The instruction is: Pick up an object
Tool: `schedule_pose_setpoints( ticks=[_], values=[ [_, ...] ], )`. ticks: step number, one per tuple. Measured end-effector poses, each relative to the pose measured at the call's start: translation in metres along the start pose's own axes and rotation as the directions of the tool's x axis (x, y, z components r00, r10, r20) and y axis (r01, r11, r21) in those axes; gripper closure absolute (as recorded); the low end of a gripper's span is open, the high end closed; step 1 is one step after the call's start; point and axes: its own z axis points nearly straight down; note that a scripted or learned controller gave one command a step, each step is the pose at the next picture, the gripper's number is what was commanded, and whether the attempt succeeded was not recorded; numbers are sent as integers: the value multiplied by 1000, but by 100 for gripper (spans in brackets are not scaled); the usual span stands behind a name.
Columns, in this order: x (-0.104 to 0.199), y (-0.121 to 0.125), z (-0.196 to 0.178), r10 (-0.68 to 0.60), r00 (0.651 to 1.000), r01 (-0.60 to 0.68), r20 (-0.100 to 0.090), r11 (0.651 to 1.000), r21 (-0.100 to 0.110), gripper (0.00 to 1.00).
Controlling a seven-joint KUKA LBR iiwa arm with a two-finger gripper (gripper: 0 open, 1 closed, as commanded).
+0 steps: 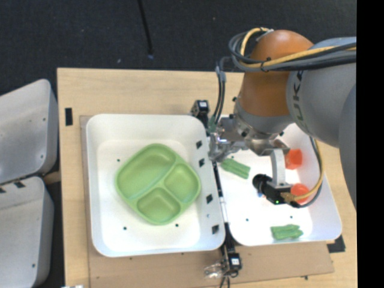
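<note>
My gripper (219, 150) hangs low over the left edge of the right bin (258, 230), close to the wall between the two bins. A small green block (234, 169) lies in that bin just below and right of the gripper, apart from it as far as I can see. Further in the same bin are a flat green piece (286, 232) near the front edge, an orange object (294, 158) at the right and another orange object (300, 192) below it. The wrist and its orange band (273, 71) hide the back of the right bin.
The left bin (102, 221) holds a light green divided plate (157, 183) in its middle. A black fitting (269, 188) with a small green light hangs from the arm over the right bin. Clips (210, 198) stand along the wall between the bins.
</note>
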Motion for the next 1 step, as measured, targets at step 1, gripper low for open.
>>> schedule_pose_setpoints(
  ticks=[1],
  values=[
    [45, -4, 14, 0, 1000, 0, 0, 1000, 1, 100]
  ],
)
